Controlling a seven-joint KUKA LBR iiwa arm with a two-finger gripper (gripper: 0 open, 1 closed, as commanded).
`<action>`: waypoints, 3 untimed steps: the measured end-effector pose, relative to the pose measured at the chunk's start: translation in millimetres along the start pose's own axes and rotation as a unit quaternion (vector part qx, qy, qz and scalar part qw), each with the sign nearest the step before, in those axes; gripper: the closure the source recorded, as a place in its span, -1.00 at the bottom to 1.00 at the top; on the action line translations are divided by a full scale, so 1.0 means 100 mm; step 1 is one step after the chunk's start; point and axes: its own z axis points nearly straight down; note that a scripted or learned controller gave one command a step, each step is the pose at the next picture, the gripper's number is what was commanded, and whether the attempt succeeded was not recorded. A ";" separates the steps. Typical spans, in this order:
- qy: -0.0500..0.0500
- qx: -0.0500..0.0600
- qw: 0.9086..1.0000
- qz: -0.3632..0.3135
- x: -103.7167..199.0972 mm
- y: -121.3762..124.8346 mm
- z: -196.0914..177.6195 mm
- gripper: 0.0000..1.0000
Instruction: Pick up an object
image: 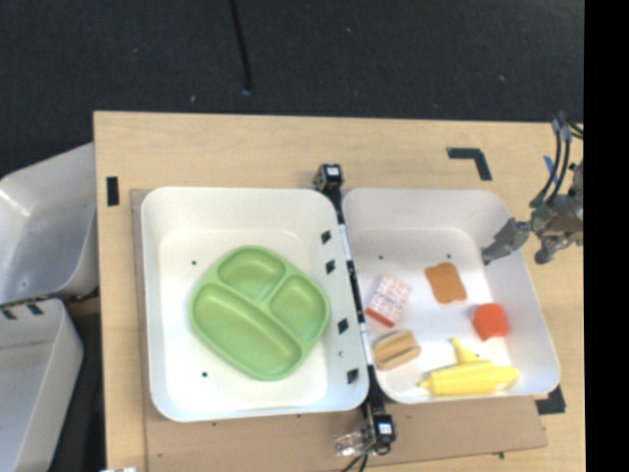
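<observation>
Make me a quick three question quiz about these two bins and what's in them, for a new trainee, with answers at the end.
1. True or false: the green divided tray lies in the right bin.
2. Which item sits nearest the front edge of the right bin? A) orange block B) yellow corn cob C) tan flat piece
3. Fill in: the gripper hovers over the right bin's ____ rim, touching no item.

Key: 1 false, it lies in the left bin. 2 B. 3 right.
</observation>
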 end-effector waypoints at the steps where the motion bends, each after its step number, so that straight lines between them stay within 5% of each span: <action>1: -0.002 -0.006 1.000 -0.002 0.01 0.02 -0.07 -1.00; 3: -0.001 -0.003 1.000 0.001 0.07 0.00 1.17 -1.00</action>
